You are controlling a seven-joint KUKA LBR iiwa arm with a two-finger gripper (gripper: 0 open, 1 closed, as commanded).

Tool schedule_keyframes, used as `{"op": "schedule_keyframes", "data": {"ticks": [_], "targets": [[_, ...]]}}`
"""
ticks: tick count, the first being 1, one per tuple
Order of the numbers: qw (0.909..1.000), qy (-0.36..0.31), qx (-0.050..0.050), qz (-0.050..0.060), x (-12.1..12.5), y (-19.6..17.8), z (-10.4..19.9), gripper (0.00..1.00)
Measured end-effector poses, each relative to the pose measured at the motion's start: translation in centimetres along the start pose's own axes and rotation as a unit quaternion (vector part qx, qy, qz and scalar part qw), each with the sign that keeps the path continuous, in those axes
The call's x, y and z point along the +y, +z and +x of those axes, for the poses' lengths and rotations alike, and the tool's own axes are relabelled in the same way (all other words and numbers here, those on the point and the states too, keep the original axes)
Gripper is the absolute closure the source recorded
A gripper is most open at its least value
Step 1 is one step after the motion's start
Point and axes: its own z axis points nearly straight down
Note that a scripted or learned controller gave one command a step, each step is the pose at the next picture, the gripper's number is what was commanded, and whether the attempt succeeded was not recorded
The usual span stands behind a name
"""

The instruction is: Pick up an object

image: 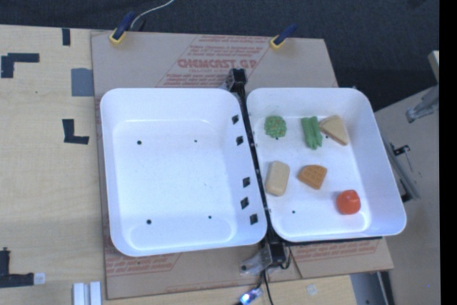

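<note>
The right bin [371, 121] holds several small toy foods. A round green broccoli-like piece [275, 127] lies near its left wall. Beside it are a green bean pod [311, 132] and a tan wedge [334, 130], touching or nearly so. Lower down lie a beige bread-like block [277, 178], an orange-brown piece [313, 176] and a red tomato-like piece [348, 202].
The left bin [114, 153] sits beside the right one on a cardboard sheet [214, 61] held by two blue-and-yellow clamps [121, 28]. A cable [168, 0] runs off the back. Black clips [246, 182] line the seam between the bins.
</note>
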Motion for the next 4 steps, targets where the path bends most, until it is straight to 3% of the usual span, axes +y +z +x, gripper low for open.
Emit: {"op": "schedule_keyframes", "data": {"ticks": [1, 4], "targets": [[1.0, -0.001, -0.001, -0.003, -0.29, -9.6, -0.42, 0.0], [1.0, -0.001, 0.001, 0.003, -0.27, -10.0, -0.37, 0.0]]}}
